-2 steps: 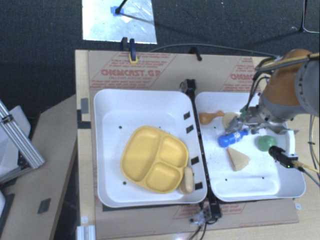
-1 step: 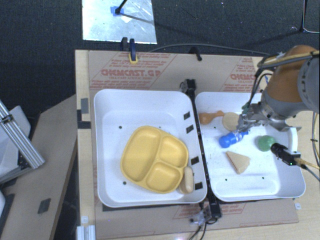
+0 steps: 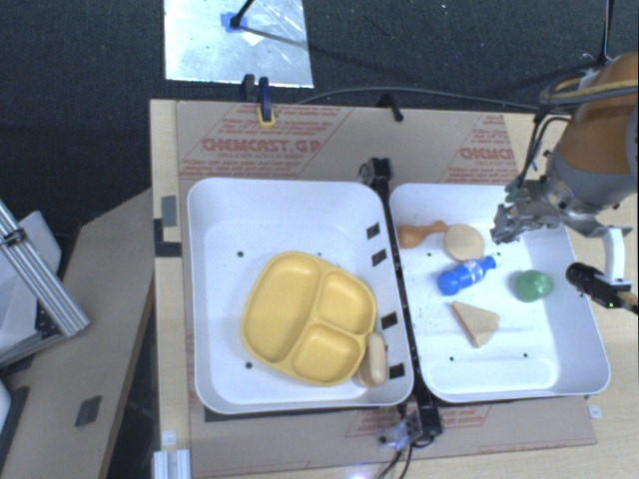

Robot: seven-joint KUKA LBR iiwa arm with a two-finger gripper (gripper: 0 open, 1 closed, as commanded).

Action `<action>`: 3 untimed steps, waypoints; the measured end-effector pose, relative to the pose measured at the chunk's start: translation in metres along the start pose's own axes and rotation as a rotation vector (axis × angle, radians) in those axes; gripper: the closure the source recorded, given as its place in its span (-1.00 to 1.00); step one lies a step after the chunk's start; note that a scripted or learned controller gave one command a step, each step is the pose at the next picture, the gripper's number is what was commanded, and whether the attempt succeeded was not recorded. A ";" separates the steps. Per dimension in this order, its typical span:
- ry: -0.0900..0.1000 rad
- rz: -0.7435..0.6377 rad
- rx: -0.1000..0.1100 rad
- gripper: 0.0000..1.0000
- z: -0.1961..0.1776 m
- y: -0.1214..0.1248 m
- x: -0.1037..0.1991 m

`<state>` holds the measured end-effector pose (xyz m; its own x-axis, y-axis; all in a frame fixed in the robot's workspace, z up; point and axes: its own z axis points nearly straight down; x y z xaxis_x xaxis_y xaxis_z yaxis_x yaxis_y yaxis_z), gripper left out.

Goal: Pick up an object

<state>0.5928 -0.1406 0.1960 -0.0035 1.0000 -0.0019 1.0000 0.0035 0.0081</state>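
Nearest the camera, a pale bread roll [image 3: 374, 359] is lying against a yellow divided tray [image 3: 308, 316] in the left bin [image 3: 215, 228]. In the right bin [image 3: 579, 367], a tan wedge [image 3: 475, 322], a green ball [image 3: 532, 285] and a blue bottle [image 3: 465, 274] are sitting apart. Farther back, a round beige piece [image 3: 463, 241] is touching an orange piece [image 3: 421, 234]. The hand [image 3: 509, 220] is hovering just beside them, holding nothing; whether it is open cannot be told. Descending there, it is probably risking nudging both pieces and closing on neither.
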 end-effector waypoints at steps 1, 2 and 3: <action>0.001 -0.001 0.003 1.00 -0.036 0.002 0.000; 0.003 -0.005 0.006 1.00 -0.043 -0.015 0.054; 0.004 -0.006 0.008 1.00 -0.037 -0.021 0.106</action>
<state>0.5710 -0.0349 0.2324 -0.0093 1.0000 0.0018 1.0000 0.0093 -0.0002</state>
